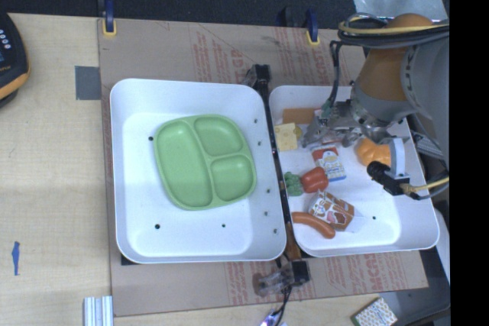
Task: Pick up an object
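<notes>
The right bin (397, 229) holds several small items: a yellow cheese block (286, 137), a brown flat piece (298, 116), a red and white carton (329, 163), a red pepper (315, 179), a green broccoli piece (293, 183), a printed snack bag (333, 211), a sausage (312, 225) and an orange fruit (373, 150). My gripper (327, 131) hangs low over the back of this bin, just right of the cheese block and above the carton. The arm's wrist hides the bin's back right corner.
The left bin (134, 225) carries a green divided plate (205, 160) in its middle. Black clamps (260, 75) sit between the bins at the back and front. A black and yellow device (9, 57) lies at the bench's far left edge.
</notes>
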